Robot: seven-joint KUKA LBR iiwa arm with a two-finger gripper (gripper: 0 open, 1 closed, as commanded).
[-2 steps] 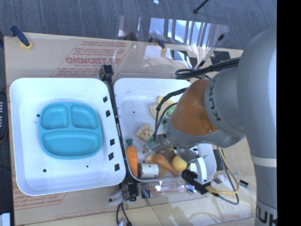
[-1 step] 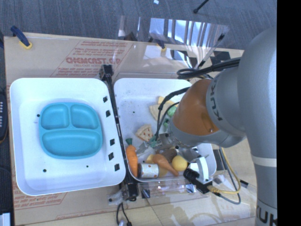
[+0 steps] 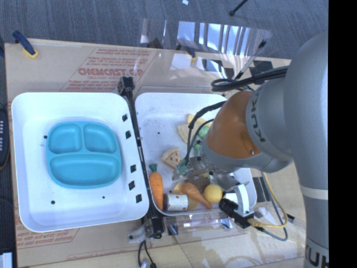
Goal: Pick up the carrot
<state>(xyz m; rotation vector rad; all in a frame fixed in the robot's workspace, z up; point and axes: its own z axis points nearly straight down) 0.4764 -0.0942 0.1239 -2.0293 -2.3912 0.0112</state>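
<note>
Two carrots (image 3: 157, 190) crowd the right bin's (image 3: 146, 128) near edge beside a can (image 3: 177, 202); I can't tell my gripper's (image 3: 192, 169) state, and I fear it snags the can instead.

The arm (image 3: 262, 133) hides much of the right bin (image 3: 146, 149) — its hand (image 3: 192, 169) blurred, indistinct.
</note>
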